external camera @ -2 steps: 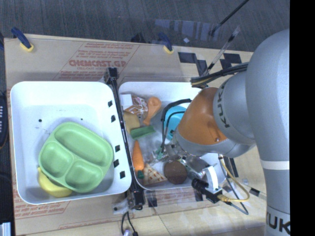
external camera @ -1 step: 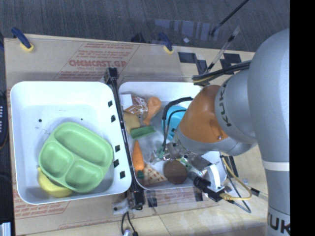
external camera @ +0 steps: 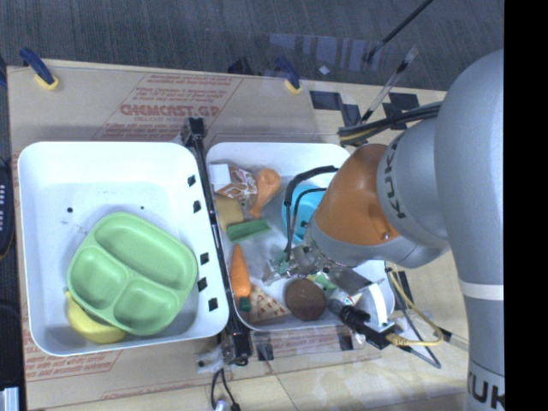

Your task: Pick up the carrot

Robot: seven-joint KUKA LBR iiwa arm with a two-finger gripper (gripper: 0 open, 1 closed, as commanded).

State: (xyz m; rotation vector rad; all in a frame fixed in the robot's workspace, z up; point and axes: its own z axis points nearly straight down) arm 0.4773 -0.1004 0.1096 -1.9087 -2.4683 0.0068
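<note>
The carrot [external camera: 240, 272] is a slim orange piece lying lengthwise against the left wall of the right bin [external camera: 274, 153], its tip pointing toward the front. My gripper [external camera: 289, 265] hangs low in the middle of that bin, under the arm's orange band [external camera: 355, 208]. It is a little to the right of the carrot, with a small gap between them. Nothing is visibly held.
Around the carrot lie a green block [external camera: 248, 228], a yellow piece [external camera: 227, 212], a waffle-like wedge [external camera: 265, 306] and a brown round item [external camera: 304, 299]. A blue object [external camera: 305, 204] sits under the arm. The left bin [external camera: 51, 169] holds a green divided plate [external camera: 133, 272] over a yellow item [external camera: 90, 325].
</note>
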